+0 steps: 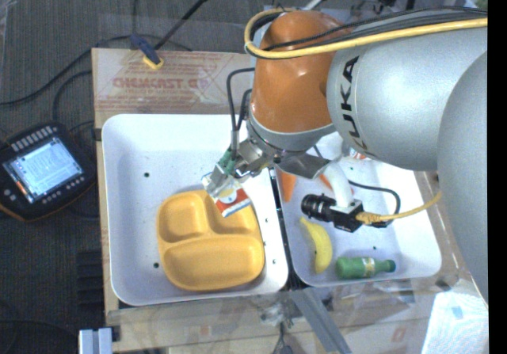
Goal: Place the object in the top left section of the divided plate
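Firstly, right bin (412, 261): green bottle (364, 267) and banana (318, 244) lie near its lower edge.
Left bin (135, 186): yellow divided plate (207, 243) rests at lower centre.
Gripper (225, 190): over the plate's upper right section.
Fingers: clenched on a red-and-white object (234, 205), held just above the plate.
Arm (380, 83): enters from upper right.
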You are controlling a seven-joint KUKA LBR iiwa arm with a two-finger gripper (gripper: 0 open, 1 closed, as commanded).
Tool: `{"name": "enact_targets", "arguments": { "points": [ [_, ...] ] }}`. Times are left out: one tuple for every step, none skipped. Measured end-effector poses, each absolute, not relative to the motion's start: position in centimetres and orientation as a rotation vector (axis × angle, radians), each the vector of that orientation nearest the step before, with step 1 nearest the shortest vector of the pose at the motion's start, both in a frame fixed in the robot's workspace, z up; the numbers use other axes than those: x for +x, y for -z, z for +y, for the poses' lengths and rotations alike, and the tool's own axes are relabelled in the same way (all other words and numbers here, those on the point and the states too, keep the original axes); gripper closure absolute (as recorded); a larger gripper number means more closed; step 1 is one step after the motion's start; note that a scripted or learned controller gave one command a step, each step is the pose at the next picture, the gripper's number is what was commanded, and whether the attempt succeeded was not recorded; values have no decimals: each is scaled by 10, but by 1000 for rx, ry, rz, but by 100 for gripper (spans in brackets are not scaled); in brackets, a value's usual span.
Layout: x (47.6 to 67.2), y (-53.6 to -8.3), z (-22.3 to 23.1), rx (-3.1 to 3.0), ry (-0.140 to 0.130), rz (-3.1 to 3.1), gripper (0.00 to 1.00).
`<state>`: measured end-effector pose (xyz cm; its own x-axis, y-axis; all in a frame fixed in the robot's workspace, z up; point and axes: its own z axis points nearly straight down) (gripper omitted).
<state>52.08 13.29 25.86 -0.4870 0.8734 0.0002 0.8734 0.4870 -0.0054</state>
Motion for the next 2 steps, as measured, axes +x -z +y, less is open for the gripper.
{"name": "enact_targets", "arguments": {
  "points": [
    [521,-259,133,-1590,-7,-2706,0],
    [483,-217,213,-1690,-9,-2643,0]
  ]
}}
